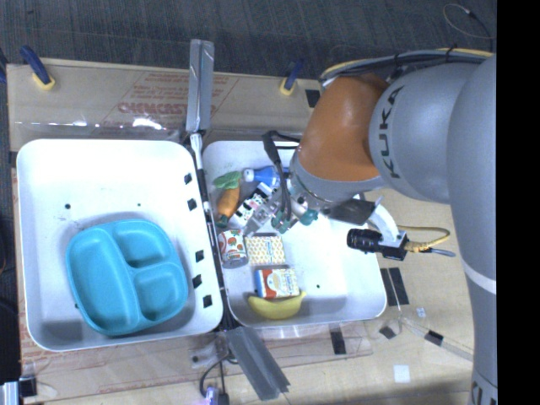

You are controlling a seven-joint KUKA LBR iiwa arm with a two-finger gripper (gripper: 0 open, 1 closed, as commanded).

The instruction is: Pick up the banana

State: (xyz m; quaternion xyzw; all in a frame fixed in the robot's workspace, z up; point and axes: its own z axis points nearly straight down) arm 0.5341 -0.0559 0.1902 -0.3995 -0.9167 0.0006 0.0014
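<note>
On my feed the one thing I can read is "KUKA", in dark letters running up the grey arm (422, 133) beside its orange band (342, 129). The reddish print on the bench board (160, 95) and the labels on the small cartons (277, 283) stay too blurred to read.

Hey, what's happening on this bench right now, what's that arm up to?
A grey KUKA arm with an orange band reaches in from the right, its gripper low over a jumble of small items near the back of the right bin. The banana it is supposed to pick up lies untouched at that bin's front edge, just in front of a small red and white carton. The left bin holds a blue divided tray. Nothing is visibly held yet.
</note>
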